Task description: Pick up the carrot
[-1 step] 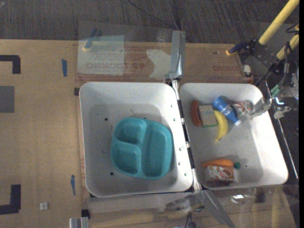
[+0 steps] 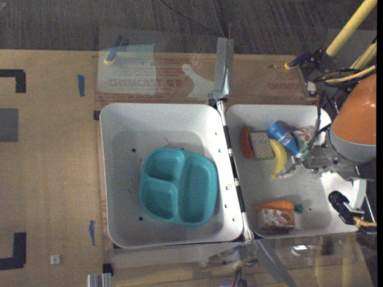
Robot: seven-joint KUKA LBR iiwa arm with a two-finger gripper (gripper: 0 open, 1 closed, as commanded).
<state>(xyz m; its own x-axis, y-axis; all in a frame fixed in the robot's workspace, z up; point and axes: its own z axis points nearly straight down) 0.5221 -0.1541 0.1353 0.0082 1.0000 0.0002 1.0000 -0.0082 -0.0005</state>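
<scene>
While the fingers (image 2: pixel 294 167), too blurred to judge, hover by the yellow plastic banana (image 2: pixel 279 155), the orange toy carrot (image 2: pixel 275 206) lies near the white bin's front wall (image 2: pixel 299 232).

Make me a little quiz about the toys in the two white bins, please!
1. True or false: the carrot lies in the same bin as the teal tray.
2. Which thing lies just past the carrot, toward the near edge of the right bin? A) the pouch B) the banana C) the sponge
3. Fill in: the tool is next to the ______, far from the carrot.

Key
1. False: the tray sits in the left bin, the carrot in the right one.
2. A.
3. Banana.
</scene>
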